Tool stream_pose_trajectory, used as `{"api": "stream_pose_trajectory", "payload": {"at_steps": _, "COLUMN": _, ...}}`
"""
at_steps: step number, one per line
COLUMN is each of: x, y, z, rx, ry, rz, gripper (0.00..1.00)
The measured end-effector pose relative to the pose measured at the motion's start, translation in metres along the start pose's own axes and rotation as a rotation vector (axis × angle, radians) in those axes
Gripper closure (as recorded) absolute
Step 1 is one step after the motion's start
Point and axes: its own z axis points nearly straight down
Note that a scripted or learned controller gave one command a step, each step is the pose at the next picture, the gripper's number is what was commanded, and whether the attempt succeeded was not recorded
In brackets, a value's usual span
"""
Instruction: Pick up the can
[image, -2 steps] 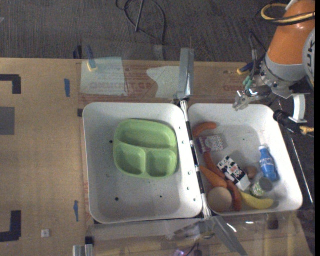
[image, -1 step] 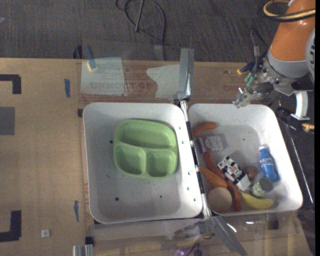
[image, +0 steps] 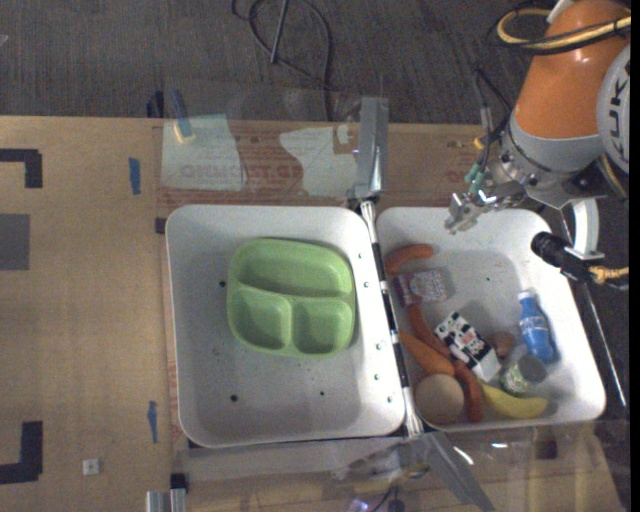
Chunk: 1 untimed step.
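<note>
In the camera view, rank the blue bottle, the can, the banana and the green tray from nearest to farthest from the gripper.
From the gripper, at the right bin's far edge:
1. Blue bottle, right side of the right bin.
2. Can, just below the bottle.
3. Banana and green tray in the left bin: too close to call.

My one camera: fixed above the bench, looking down at a slant, both bins (image: 200, 400) centre frame, arm (image: 575, 90) upper right.
</note>
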Motion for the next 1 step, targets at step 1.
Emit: {"api": "stream_pose_trajectory", "payload": {"at_steps": 1, "x": -0.0003, "y": 0.0012, "z": -0.0110, "rx": -0.005, "ry": -0.002, "rz": 0.000, "gripper": 1.00}}
